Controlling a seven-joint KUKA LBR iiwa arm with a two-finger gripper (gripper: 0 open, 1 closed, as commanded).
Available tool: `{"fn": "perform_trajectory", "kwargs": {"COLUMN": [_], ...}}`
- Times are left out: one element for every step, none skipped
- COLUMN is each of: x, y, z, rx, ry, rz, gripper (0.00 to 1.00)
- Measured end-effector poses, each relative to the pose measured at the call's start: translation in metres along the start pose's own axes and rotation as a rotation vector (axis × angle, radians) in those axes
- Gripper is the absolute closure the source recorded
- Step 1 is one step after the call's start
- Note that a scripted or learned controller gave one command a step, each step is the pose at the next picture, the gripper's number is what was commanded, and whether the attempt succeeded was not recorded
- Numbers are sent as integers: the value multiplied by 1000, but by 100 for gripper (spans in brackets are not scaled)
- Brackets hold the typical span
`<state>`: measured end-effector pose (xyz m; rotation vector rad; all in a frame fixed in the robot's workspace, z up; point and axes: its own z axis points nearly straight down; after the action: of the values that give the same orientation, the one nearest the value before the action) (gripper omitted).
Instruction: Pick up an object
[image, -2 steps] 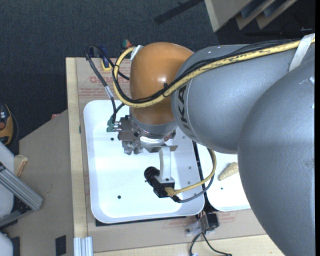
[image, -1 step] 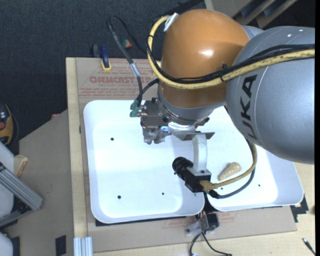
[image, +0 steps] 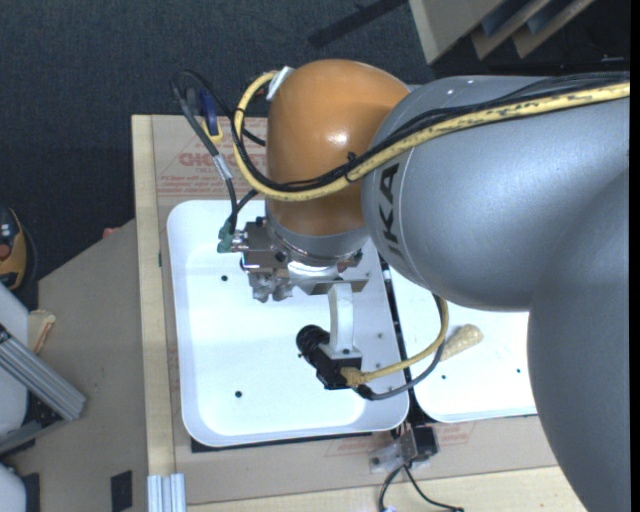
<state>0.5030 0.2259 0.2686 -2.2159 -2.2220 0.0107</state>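
My gripper (image: 305, 285) hangs under the big orange wrist band (image: 315, 140), low over the back middle of the left white bin (image: 215, 350). Its metal body and a white bracket hide what lies beneath it. A small cream-coloured object (image: 463, 339) lies in the right bin (image: 480, 400), just past the divider and apart from the gripper. I see nothing held by the gripper.
The grey arm (image: 500, 200) covers most of the right bin. A black connector with a yellow cable (image: 330, 368) hangs over the left bin's front right. Bare white floor shows in the left bin's front and left. A wooden bench edge (image: 150, 300) borders the bins.
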Motion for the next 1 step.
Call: {"fn": "perform_trajectory", "kwargs": {"x": [-2], "y": [-25], "z": [43], "rx": [1], "ry": [0], "rz": [4], "gripper": [100]}}
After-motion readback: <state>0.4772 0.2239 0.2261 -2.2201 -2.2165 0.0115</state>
